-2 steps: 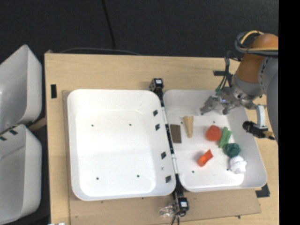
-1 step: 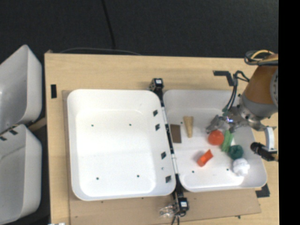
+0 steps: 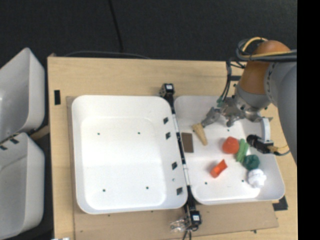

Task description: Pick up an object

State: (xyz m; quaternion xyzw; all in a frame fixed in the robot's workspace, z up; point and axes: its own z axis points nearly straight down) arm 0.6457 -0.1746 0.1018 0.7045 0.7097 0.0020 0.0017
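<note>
So my gripper (image 3: 220,118) is hanging over the upper part of the right bin (image 3: 200,191), fingers spread apart with nothing between them. Taking the tan wedge (image 3: 200,133) as my landmark: my left fingertip sits just up and right of it. A brown block (image 3: 187,142) lies just left of the wedge, a red block (image 3: 230,145) to its right, and an orange piece (image 3: 218,168) lower right.

light: even, overhead | glare: white bins (image 3: 120,109) blown out | shadows: soft | focus: slightly blurred | surround: dark
</note>
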